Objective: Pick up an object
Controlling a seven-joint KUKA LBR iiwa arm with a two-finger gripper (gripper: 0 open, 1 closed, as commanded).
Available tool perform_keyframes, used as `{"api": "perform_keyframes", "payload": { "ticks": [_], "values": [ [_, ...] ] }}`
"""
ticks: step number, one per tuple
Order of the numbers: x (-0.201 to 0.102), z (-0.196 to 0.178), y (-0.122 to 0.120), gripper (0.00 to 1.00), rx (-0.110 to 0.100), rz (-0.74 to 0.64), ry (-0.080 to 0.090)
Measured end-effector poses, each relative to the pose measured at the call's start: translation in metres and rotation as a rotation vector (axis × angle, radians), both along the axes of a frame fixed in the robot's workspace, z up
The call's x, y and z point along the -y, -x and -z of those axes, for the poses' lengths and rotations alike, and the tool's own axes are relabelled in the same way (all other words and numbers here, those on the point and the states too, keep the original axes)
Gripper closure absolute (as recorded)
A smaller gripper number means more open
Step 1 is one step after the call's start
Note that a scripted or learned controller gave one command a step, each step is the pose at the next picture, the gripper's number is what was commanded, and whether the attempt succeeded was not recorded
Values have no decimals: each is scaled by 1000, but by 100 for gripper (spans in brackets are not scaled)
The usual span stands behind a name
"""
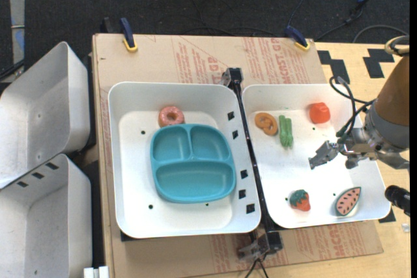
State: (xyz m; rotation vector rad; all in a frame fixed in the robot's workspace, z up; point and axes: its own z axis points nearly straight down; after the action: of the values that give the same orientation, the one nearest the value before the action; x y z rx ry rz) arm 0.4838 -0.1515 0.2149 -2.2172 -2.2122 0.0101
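My gripper [334,156] hangs over the right bin [273,97], its two dark fingers spread open with nothing between them. It is near the bin's right side, between the red tomato-like piece [319,112] at the back and the watermelon slice [348,201] at the front right. A strawberry [300,200] lies at the bin's front, left of the slice. A brown pretzel [266,122] and a green bean pod [285,131] lie side by side at the back left of the same bin.
The left bin [124,159] holds a teal divided plate [193,163] and a pink donut [171,116] behind it. A black divider bar [247,153] runs between the bins. Two more white bins [39,120] stand off the bench at the left.
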Motion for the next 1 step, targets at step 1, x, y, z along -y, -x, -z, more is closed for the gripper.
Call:
{"api": "perform_keyframes", "payload": {
  "ticks": [1],
  "values": [
    [0, -5, -3, 0, 10, -3, 2]
  ]
}}
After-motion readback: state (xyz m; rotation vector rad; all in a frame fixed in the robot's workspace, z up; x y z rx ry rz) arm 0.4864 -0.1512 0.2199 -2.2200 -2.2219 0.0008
